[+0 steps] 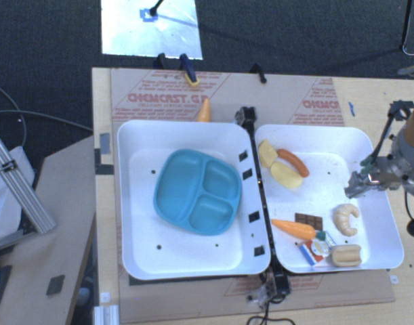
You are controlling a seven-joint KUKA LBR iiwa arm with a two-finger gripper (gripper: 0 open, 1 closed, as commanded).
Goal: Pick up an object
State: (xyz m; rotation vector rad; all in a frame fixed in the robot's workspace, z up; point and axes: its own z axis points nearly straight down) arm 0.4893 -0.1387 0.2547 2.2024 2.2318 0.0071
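Note:
The right bin [369, 141] holds several toy foods. A pale croissant [346, 219] lies near its right wall, with a tan bread roll [346, 254] just in front of it. An orange carrot [295, 229], a brown chocolate bar [308, 220] and a small white, red and blue packet [314, 249] sit at the front middle. Farther back lie an orange sausage [291, 160] and two yellow pieces [267, 153] [286, 175]. My gripper [356, 185] hangs over the bin's right side, a little behind the croissant, and nothing shows in its grasp.
A blue divided plate [198, 191] lies in the left bin [135, 147]. A black-clipped divider [255, 181] runs between the bins. An orange cone-shaped item [204, 110] and a blue and yellow clamp [188, 70] sit behind the left bin.

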